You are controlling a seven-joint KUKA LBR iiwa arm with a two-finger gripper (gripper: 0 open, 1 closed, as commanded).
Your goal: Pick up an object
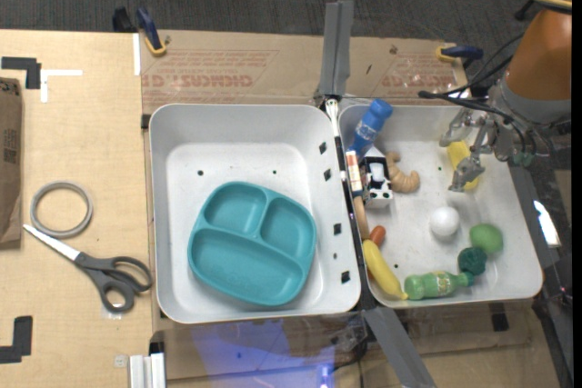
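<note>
My gripper [469,152] hangs over the back right part of the right bin [518,286], and the arm's orange band [546,50] shows above it. A yellow object [467,172] lies right at the gripper's tip; whether it is gripped is unclear. In the same bin lie a blue bottle [371,124], a black-and-white toy cow [376,181], a tan curved piece [406,181], a white ball [445,223], a green ball [486,238], a dark teal lump [471,261], a green bottle [435,285] and a banana [382,269].
The left bin [182,141] holds a teal divided plate [253,243]. On the bench to the left lie scissors [100,269] and a tape roll [61,207]. Blue clamps [150,30] sit along the cardboard at the back.
</note>
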